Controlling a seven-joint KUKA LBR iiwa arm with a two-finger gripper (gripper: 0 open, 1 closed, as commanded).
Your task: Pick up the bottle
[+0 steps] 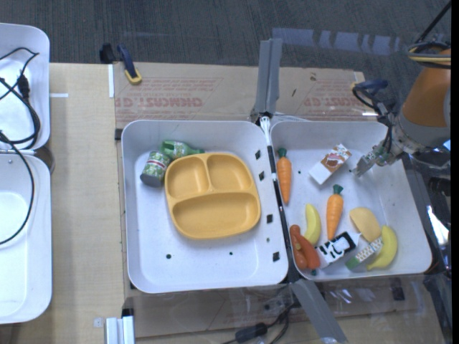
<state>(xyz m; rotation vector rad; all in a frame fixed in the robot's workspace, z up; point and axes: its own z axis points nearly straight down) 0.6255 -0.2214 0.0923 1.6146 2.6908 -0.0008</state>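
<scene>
The light wooden surface [79, 192] carried a sheet of brown cardboard under two shallow white bins set side by side, against dark grey carpet beyond. In the left bin [143, 249], a yellow plastic divided plate [212, 195] lay near the centre; the small bottle with a green patterned label and grey cap [153, 168] lay on its side just beside the plate's upper-left rim, with a crumpled green wrapper [180, 148] just above it. The right bin [409, 213] held two orange carrots with green tops [285, 175] [334, 211], a small white carton with a brown label [330, 163], two yellow bananas [313, 223] [388, 247] and other toy food items clustered along its lower edge. The grey arm with its orange band entered from the right; the gripper [364, 165] hung over the right bin, near the carton and well apart from the bottle. Nothing sat between its fingers; how far open they stood could not be told.
</scene>
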